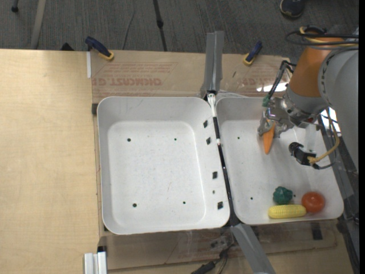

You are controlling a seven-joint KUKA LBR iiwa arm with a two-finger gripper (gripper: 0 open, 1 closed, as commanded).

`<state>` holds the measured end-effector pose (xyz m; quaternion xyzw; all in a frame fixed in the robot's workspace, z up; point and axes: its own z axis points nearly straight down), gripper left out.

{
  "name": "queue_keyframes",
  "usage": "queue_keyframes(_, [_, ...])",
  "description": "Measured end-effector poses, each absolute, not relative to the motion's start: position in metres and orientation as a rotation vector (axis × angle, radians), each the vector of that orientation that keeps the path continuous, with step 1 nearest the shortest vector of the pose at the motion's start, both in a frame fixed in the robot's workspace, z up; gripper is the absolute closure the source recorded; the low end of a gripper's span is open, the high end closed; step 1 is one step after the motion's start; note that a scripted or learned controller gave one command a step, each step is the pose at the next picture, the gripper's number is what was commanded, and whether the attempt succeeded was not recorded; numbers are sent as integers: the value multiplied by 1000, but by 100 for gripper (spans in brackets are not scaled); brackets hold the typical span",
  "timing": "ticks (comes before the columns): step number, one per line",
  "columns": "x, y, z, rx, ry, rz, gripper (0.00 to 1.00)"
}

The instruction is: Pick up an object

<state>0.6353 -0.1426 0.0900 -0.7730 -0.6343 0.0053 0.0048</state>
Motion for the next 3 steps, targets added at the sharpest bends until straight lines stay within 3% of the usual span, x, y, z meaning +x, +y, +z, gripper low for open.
queue_keyframes(1, [608, -67, 219, -2453, -1964, 1, 100])
queue_keyframes(2, [607, -67, 218, -2452, -1962, 5, 0])
queue_keyframes(3, [601, -116, 115, -2443, -1989, -10, 0])
